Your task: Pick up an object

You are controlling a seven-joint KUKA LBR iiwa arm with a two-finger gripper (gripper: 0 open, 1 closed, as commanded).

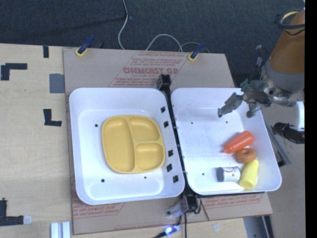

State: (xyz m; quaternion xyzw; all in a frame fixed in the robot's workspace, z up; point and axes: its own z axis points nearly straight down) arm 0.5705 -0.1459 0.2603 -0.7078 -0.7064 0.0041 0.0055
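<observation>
In the right bin lie an orange carrot-shaped toy, a brown doughnut-shaped ring, a yellow bottle and a small white tube with a dark cap, all clustered at the bin's near right. My gripper hangs above the right bin's far right part, up and slightly right of the carrot. Its two dark fingers are spread apart with nothing between them.
The left bin holds a yellow divided plate. Both bins rest on a cardboard sheet held by clamps. A black divider strip runs between the bins. The arm's grey and orange body stands at the right edge.
</observation>
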